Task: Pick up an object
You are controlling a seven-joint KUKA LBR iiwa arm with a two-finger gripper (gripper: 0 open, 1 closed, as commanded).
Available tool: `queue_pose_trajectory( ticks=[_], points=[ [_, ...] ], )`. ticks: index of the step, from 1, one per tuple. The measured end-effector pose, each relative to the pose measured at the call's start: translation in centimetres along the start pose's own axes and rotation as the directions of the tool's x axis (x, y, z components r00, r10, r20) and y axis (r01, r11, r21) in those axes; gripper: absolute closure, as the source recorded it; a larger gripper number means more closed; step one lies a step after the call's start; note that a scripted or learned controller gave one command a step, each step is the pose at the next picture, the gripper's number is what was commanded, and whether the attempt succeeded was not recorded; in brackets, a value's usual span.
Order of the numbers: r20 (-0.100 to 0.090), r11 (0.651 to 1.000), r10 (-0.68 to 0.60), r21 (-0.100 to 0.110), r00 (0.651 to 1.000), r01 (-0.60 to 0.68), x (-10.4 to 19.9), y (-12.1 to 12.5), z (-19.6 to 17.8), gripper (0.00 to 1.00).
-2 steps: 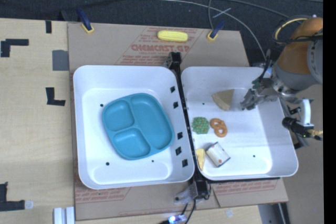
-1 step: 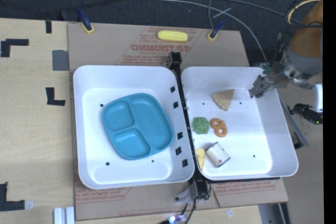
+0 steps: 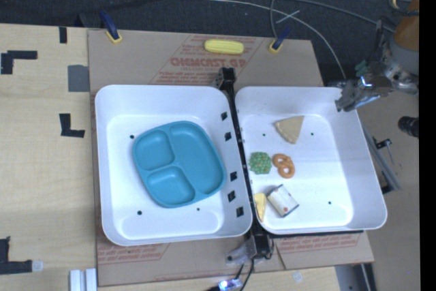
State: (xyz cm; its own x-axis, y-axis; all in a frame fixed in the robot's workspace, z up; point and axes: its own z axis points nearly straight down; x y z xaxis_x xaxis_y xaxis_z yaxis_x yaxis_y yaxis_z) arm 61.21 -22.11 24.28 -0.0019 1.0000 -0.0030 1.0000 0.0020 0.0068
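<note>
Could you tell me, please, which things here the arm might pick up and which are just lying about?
Candidates for picking, right bin:
tan wedge
green broccoli piece
orange pretzel
small white block
yellow piece

Just lying about:
blue divided plate, left bin
yellow banana on the cardboard

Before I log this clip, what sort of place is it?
Probably a robot-grasping lab bench: two white bins clamped onto cardboard, toy food such as a pretzel and broccoli, loose cables, and the arm's claw at the right bin's corner.
</note>
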Motion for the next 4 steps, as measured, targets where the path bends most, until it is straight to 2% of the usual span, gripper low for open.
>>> queue_pose_trajectory(
  ticks=[1, 2, 3, 4],
  points=[
    [0.000, 1.000, 0.000, 0.001, 1.000, 0.000, 0.0, 0.2, -5.4, 1.00],
    [-0.004, 1.000, -0.003, 0.009, 1.000, 0.003, 5.2, -1.7, -4.2, 1.00],
    [-0.004, 1.000, -0.003, 0.009, 1.000, 0.003, 10.1, -2.5, -2.3, 1.00],
    [-0.004, 1.000, -0.003, 0.010, 1.000, 0.003, 15.1, -4.4, -1.4, 1.00]
  ],
)
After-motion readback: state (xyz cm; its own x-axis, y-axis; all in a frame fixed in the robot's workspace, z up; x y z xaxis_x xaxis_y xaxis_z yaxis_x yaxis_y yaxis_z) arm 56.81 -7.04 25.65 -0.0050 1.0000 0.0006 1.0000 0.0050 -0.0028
